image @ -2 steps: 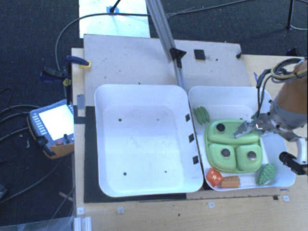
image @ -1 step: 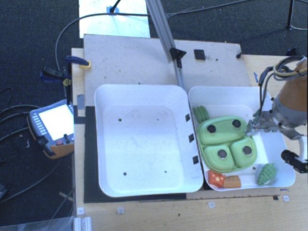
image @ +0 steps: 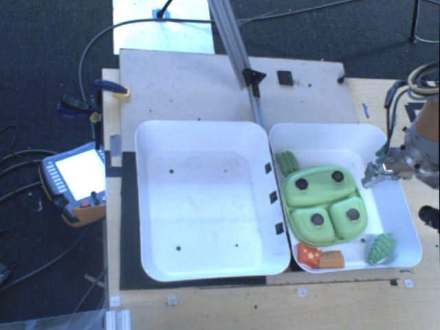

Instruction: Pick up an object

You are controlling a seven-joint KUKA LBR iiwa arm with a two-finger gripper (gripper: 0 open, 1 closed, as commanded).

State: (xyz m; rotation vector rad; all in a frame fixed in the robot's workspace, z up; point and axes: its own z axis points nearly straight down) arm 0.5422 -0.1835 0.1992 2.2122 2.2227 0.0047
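The big light-green moulded toy (image: 323, 205), a lumpy tray-like piece with four dark round studs on top, lies in the middle of the right bin (image: 405, 215), taking up most of its floor. At its eleven o'clock, touching its upper left corner, a small darker green ribbed piece (image: 287, 162) lies against the bin's left wall. At its six o'clock, along the bin's near edge, sits a red piece with a pale mark (image: 309, 255) and just beside that, to the right, an orange block (image: 332, 259). At about five o'clock from the big toy, in the bin's near right corner, there is a green knobbly cone-shaped thing (image: 381, 248), close to the toy's lower right corner.

The gripper (image: 375, 174) sits at the toy's two o'clock, over the right bin's right side, above the bare white floor just beside the toy's upper right edge. Nothing shows between its fingers; from here I cannot tell how far apart the jaws stand. The grey arm (image: 423, 150) with its orange band comes in from three o'clock.

The left bin (image: 148, 205) sits at the toy's nine o'clock, the two bins touching along their shared side. Farther out at nine o'clock, off the bench, a handheld pendant with a lit screen (image: 74, 181) rests on the dark floor.
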